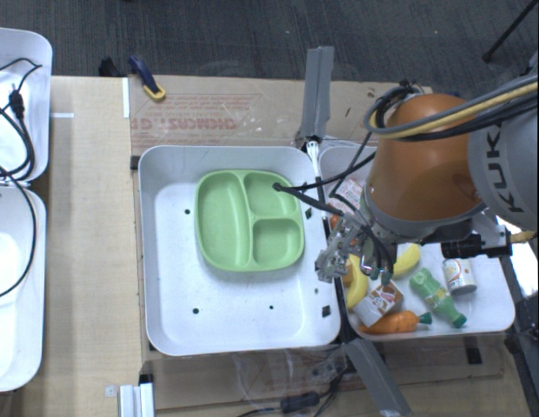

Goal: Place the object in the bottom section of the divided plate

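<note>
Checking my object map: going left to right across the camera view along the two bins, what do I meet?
Green divided plate → gripper → carrot → green bottle → small can.

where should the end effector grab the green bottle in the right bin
Grip the green bottle across its body, near the middle, coming straight down from above. It lies flat on its side, slanting across the right bin, so its long sides are exposed. The small can sits close to its upper end, so staying mid-body probably avoids a bump.
</note>
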Robot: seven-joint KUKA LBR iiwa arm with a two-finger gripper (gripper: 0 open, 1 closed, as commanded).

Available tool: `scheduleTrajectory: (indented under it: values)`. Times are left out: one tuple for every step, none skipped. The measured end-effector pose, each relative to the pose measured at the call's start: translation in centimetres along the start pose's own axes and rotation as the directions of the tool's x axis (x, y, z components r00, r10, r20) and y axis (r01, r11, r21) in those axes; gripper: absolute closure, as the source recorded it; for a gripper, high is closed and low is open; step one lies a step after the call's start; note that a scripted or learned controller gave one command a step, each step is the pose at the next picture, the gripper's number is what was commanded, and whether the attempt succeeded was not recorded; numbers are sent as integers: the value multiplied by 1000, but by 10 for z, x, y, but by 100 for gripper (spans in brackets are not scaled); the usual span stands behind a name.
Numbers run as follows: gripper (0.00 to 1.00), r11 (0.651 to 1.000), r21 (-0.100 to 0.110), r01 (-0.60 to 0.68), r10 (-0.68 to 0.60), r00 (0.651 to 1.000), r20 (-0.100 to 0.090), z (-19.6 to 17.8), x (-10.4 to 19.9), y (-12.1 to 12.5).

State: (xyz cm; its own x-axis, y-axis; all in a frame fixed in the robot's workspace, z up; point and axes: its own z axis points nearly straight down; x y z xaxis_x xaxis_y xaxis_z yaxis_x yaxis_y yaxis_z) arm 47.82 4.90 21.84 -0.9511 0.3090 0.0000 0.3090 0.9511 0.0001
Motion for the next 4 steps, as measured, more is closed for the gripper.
scheduleTrajectory:
  values:
    - [100, 999, 0, 40, -40, 999, 2, -23, -51, 83]
    - [100, 1000, 0, -24, 24, 1000, 2, -27, -47, 140]
    - [100, 999, 1, -37, 37, 999, 0, -34, 6, 148]
    - [0, 999, 1, -37, 37, 999, 0, -34, 6, 148]
